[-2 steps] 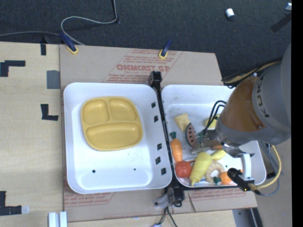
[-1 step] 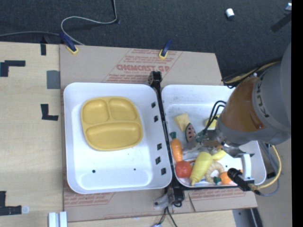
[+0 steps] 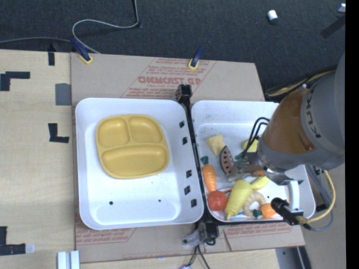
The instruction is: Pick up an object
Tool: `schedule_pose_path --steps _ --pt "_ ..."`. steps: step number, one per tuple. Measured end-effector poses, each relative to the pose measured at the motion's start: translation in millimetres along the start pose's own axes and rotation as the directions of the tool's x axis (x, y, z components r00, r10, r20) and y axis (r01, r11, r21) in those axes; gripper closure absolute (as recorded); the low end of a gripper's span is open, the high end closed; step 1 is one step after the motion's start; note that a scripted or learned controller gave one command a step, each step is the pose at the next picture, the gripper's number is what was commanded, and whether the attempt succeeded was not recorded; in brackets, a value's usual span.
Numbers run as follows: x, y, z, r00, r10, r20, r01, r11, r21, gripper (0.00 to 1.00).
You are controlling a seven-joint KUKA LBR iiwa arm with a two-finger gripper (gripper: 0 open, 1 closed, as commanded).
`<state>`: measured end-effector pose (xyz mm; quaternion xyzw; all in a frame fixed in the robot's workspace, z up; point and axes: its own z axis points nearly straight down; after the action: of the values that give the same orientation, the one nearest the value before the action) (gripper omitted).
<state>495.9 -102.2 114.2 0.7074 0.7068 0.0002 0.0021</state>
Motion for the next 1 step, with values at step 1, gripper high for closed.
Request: schedule_pose_path --steps 1 --pt "0.0 -0.1 0.1 1.000 0.000 0.000 0.000 1.000 0.000 0.00"
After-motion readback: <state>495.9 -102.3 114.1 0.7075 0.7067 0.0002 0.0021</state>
